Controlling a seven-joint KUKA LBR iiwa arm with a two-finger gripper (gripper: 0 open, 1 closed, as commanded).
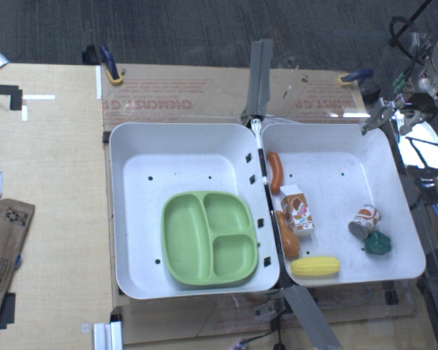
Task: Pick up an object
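I see the right bin (336, 159) with the gripper (391, 114) at its far right corner; parted or closed, I cannot tell. Well apart from it, by the near rim, a corn cob (315, 267) lies flat, long axis left-right, yellow and knobbly

In the right bin lie a sausage (275, 171), a small carton (298, 212) and a corn cob (315, 267) (lower edge). Farther right sit a small can (364, 220) and a green lump (378, 243).
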